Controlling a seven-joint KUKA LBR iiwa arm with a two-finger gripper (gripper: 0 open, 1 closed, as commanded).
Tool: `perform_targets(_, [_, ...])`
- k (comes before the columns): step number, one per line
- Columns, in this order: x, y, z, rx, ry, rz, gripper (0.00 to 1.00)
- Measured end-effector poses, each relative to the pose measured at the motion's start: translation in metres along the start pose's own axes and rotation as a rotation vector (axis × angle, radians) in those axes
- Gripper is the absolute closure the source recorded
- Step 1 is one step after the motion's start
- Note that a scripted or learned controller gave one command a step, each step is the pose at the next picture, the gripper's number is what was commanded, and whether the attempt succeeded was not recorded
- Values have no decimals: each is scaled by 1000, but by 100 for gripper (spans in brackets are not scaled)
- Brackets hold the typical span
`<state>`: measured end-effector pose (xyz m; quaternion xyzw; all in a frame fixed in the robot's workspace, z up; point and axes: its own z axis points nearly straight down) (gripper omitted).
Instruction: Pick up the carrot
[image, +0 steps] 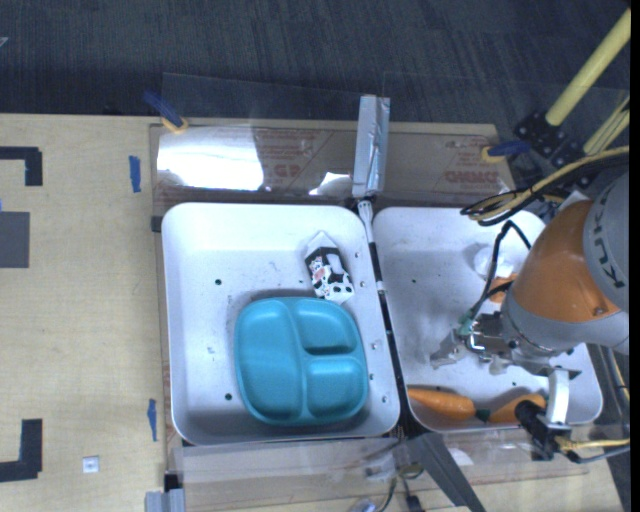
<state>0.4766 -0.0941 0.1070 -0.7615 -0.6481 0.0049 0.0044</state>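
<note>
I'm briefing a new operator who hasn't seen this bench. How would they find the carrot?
Look in the right bin, along its near wall. The carrot lies there on its side, below the end effector; it is the orange tapered thing on the white floor.

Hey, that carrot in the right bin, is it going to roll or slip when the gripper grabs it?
The carrot looks rounded and tapered, so it would probably roll if nudged sideways. Its smooth, glossy surface suggests that it may slip from the gripper. It lies near the right bin's front wall, which may stop it rolling.
</note>
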Motion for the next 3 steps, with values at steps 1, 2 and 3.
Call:
perform_targets(1, [50,-4,-130,-14,2,-24,0])
perform_targets(2, [30,-4,-73,-3,0,-17,0])
perform_targets(3, [1,5,-52,-5,1,-165,0])
